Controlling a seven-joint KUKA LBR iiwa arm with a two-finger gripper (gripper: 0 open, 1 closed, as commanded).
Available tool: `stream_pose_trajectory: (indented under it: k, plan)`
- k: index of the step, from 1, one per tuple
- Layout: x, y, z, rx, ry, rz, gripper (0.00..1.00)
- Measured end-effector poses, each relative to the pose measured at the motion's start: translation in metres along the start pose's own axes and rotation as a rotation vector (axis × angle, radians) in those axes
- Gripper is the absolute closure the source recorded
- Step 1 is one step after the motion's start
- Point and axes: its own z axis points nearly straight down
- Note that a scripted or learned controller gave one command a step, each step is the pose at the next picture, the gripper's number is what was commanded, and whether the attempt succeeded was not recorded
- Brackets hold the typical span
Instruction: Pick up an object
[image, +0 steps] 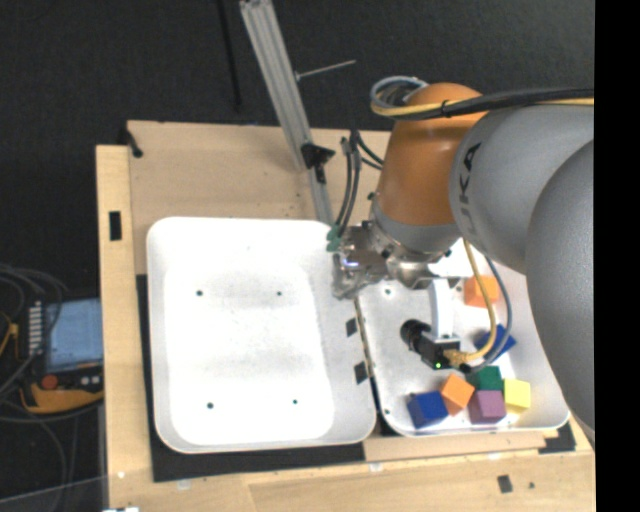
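Gripper (372, 262) over right bin's (395, 370) far left corner, beside left bin (240, 330); can't tell if it's open or holding anything. At right bin's near edge, bunched: blue block (427, 408), orange block (457, 392), green block (489, 378), purple block (487, 405) & yellow block (517, 394), apart from gripper.

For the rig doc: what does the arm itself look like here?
The arm has a bulky, rounded grey shell with dark lettering, then a glossy orange band above the wrist. Below that sits silver metal hardware. Thin dark cables run down the band's left side in the view, and a pale cable loop sits above it.
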Motion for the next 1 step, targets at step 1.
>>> stream_pose_trajectory:
  k: [1]
  plan:
    - [0.0457,0.0298,0.0029,-0.001,0.001,-0.001,1.0]
